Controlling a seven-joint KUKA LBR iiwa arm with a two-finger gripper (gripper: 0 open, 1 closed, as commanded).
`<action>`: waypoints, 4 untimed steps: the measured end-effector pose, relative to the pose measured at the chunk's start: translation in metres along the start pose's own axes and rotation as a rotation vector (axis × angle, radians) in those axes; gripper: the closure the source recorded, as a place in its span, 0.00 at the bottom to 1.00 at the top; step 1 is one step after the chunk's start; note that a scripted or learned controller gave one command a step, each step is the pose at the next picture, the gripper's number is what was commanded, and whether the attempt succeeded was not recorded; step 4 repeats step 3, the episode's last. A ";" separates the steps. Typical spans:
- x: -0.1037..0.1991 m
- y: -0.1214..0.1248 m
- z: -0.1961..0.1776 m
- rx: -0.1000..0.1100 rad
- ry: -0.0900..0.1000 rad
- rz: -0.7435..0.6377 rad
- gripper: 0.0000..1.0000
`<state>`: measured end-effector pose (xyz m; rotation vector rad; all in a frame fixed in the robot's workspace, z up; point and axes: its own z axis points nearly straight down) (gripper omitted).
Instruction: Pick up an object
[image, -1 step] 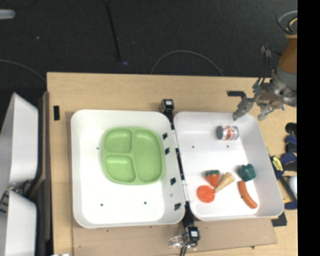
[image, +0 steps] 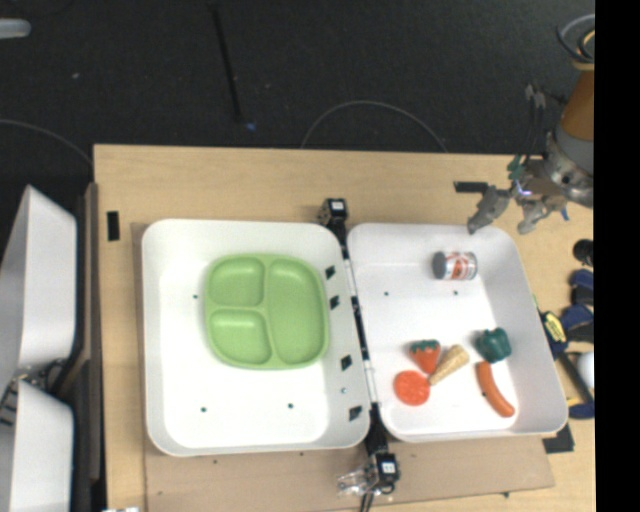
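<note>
I hover my gripper (image: 506, 207) above the far right corner of the right bin (image: 392, 340), fingers spread, nothing between them. The can (image: 454, 266) is my nearest pick: it lies on its side inside that bin, just inward of me toward the near left, long axis running left to right. Counting in that bin: 1 can, 1 cone (image: 449, 362), 1 sausage (image: 495, 389), 1 tomato (image: 411, 388), 1 strawberry (image: 427, 354), 1 green piece (image: 493, 345). Left of it: 1 bin holding 1 green plate (image: 267, 311).
</note>
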<state>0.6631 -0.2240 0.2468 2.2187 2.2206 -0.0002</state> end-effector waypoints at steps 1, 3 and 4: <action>0.006 0.000 0.061 0.005 0.001 -0.003 0.00; -0.002 -0.005 0.147 0.002 0.000 -0.001 0.00; -0.002 -0.005 0.147 0.002 0.000 -0.001 0.00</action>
